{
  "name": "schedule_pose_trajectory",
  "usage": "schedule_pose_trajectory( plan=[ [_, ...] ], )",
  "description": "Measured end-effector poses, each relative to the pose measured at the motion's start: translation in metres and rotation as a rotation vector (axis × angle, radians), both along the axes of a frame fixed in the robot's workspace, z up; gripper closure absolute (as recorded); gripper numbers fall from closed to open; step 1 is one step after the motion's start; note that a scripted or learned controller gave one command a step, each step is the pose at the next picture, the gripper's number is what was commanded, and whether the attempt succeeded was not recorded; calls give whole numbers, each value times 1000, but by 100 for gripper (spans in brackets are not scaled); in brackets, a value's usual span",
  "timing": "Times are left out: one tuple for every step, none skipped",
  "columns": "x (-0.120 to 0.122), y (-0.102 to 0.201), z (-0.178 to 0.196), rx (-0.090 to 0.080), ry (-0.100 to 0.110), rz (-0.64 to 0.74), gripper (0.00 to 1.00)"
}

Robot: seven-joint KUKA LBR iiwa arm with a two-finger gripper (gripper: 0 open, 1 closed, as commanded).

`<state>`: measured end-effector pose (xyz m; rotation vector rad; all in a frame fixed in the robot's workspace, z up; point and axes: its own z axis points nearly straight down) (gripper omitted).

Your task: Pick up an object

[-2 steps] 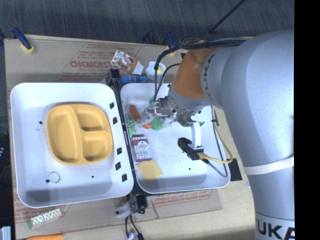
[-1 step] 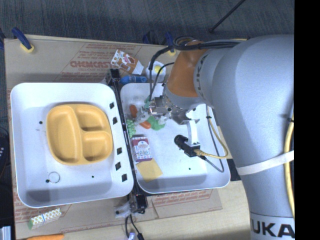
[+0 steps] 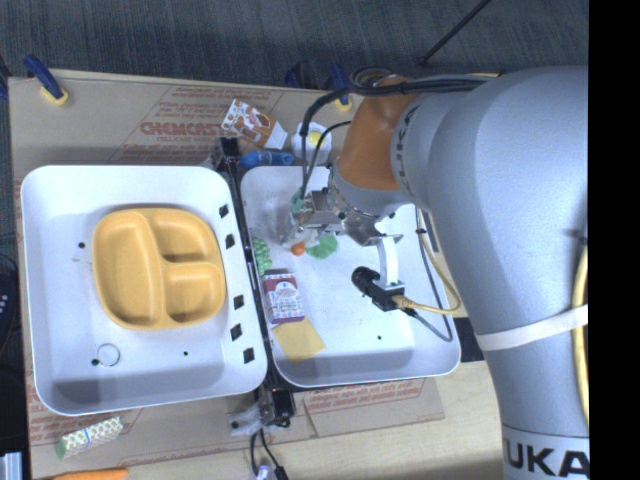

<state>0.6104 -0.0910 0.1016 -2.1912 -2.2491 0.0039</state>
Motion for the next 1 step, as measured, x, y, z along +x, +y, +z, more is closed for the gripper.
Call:
schedule_pose_trajectory(
  plan=[
    [-57,29,90,0,1,-258,100]
  ],
)
